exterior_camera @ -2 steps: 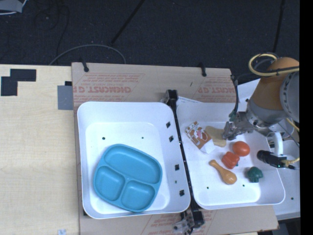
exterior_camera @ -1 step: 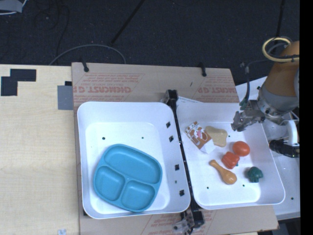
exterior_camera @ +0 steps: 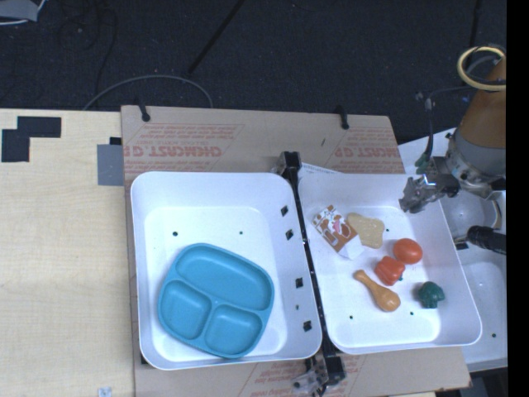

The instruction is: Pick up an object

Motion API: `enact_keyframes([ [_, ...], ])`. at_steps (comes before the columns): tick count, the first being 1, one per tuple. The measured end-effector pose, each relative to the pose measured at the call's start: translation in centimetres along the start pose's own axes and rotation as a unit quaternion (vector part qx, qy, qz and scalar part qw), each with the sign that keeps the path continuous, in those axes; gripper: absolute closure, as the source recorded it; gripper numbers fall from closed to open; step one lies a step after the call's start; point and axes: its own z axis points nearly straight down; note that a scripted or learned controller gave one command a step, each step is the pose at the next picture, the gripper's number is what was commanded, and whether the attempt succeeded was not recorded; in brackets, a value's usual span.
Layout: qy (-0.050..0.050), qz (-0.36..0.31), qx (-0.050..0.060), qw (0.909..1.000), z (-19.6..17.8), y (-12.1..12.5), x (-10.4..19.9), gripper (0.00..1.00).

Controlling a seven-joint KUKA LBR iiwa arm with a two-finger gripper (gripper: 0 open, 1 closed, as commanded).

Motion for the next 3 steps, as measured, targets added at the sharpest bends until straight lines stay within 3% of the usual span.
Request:
enact_keyframes([
  [1, 0.002, -0.001, 0.002, 1.0, -1.3, -1.1, 5.4, 1.0],
  [3, 0.002, 0.0, 0.004, 1.0, 0.0, -1.9, 14.9, 1.0],
])
